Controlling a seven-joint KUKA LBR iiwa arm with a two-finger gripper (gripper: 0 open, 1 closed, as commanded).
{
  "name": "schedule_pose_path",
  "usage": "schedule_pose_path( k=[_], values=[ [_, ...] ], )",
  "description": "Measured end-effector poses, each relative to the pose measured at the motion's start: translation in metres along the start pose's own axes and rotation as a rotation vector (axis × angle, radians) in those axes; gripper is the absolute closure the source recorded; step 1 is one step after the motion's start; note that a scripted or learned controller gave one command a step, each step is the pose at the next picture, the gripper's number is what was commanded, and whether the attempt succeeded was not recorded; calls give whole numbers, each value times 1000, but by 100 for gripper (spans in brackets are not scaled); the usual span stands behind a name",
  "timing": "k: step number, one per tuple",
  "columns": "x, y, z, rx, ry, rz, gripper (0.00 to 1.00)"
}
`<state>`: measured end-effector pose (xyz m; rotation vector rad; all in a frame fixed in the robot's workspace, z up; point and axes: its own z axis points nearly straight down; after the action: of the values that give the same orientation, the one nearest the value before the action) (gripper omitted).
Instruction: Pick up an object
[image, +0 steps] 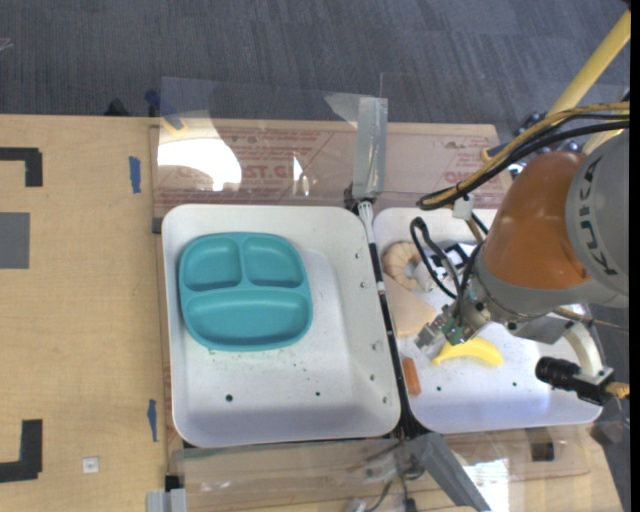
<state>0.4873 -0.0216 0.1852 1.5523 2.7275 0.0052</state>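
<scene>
We judge the pick to be at the approach stage, with the grasp itself and the lift both left to do. Our grey arm with its glossy orange band reaches over the right-hand shallow white plastic bin (520, 400), and the two-finger gripper (440, 338) hangs low over the bin floor, just beside a small yellow banana-shaped toy (474, 352). Nothing shows between its tips, and the tangle of cables and small fittings around the wrist keeps us from judging how wide it stands, so we cannot tell whether it is spread or closed.

The yellow toy lies flat on the bin floor, curved and smooth, likely hard plastic or rubber that could skid on the slick surface. Near the divider we see a short orange stick-like piece (410, 376), thin and matte. Further back, partly behind the cables, sits a pale tan rounded object (402, 265); its material is too blurred for us to name.

The left-hand white bin (340, 330) has rounded corners and a glossy moulded wall with a few dark specks on its floor. In it rests a teal plastic divided plate (245, 290), rounded-rectangular, with two small compartments behind one wide one, all bare. Both bins sit on a light wooden bench (70, 330) marked with black and blue tape.
</scene>
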Motion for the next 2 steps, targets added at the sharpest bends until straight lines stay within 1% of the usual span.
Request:
schedule_pose_path(
  k=[1,2],
  values=[
    [6,-5,-2,4,-1,402,100],
    [47,18,0,8,-1,872,100]
  ],
)
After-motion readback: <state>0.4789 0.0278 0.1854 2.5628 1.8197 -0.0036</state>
